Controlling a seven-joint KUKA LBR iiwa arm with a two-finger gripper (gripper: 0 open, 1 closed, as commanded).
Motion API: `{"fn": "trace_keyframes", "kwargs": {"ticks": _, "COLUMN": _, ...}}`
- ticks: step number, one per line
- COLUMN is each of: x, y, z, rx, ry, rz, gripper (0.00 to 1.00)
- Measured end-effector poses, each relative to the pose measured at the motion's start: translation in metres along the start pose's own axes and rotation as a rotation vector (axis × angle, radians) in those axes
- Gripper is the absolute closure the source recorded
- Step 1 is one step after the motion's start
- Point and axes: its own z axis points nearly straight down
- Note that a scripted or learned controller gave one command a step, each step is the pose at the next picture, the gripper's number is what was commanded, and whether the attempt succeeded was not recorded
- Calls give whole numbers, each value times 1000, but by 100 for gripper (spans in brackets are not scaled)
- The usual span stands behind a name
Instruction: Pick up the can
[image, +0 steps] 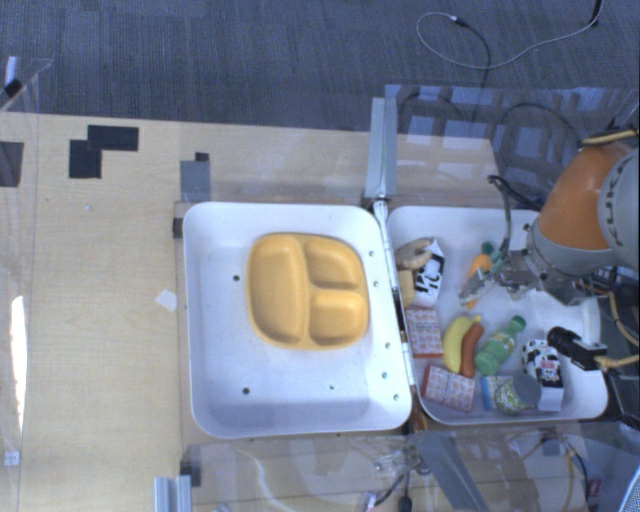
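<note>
The can (512, 394), small with a greenish label, lies on its side near the front edge of the right bin (590, 405). The grey arm with its orange band (583, 205) reaches in from the right. Its gripper (487, 280) hangs over the middle of the right bin, beside an orange carrot toy (481, 264). It sits well behind the can and apart from it. Nothing can be seen held in the gripper.
Crowding the right bin are a banana (457, 340), a sausage (471, 358), a green bottle (498, 346), two cow-patterned items (429, 277) (541, 362) and red packets (450, 388). The left bin (215, 330) holds a yellow divided plate (305, 289). Cables trail behind.
</note>
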Motion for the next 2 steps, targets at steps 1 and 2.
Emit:
{"fn": "trace_keyframes", "kwargs": {"ticks": 1, "x": -33, "y": 78, "z": -26, "rx": 4, "ry": -1, "rz": 82, "gripper": 0}}
{"fn": "trace_keyframes", "kwargs": {"ticks": 2, "x": -10, "y": 83, "z": 3, "rx": 5, "ry": -1, "rz": 101, "gripper": 0}}
